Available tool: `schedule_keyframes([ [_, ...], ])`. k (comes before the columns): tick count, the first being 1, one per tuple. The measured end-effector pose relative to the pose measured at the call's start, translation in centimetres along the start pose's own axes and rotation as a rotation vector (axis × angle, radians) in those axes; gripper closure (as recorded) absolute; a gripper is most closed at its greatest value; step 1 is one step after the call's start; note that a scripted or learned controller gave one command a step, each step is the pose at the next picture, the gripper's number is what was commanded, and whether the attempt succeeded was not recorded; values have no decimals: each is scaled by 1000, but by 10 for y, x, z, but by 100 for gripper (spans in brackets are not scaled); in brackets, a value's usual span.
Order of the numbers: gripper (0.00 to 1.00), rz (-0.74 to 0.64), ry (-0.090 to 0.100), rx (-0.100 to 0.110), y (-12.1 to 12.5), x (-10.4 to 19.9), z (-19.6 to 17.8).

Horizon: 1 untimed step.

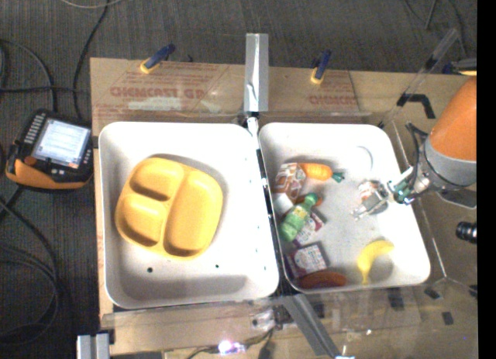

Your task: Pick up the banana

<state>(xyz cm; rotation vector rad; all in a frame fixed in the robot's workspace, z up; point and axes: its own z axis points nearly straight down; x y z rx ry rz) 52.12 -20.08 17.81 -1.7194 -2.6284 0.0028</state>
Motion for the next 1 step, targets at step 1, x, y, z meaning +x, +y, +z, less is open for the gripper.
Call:
schedule_keyframes([
  [1,0,-183,-4,-10,-39,-5,89],
])
